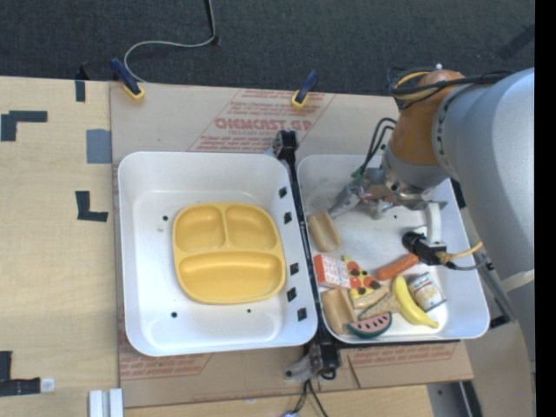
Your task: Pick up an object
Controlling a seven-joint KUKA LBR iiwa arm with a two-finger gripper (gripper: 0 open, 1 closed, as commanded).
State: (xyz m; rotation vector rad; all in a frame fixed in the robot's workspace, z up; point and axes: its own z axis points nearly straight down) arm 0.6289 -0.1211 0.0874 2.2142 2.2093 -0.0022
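Over on the left, the left bin [139,233] holds a yellow divided plate [229,253] lying flat near its middle, well apart from anything the arm is after. Crossing the black divider [294,207] into the right bin [473,311], the first thing you meet is a tan bread roll [324,230], lying just beside the divider with its long axis running roughly up and down the view, its upper end tipped a little toward the left. Below it the toys crowd together: a red-and-white packet [332,271], a pizza slice [368,292], a watermelon wedge [369,325], an orange carrot [398,266] pointing up to the right, a banana [412,304] and a small can [426,290], most of them touching a neighbour.

Just up and right of the roll hangs the gripper [349,200], its grey fingers [340,205] spread apart and nothing between them, the tips aimed down-left toward the roll's upper end. The grey arm [486,146] with its orange band [415,133] fills the right side.

I'd take the roll as the likely target. The worry is that the fingers come down near its end rather than across its middle, so a close could pinch the tip and squirt it toward the divider, or the left finger could land on the roll and just press it down. The wall leaves little room on that side
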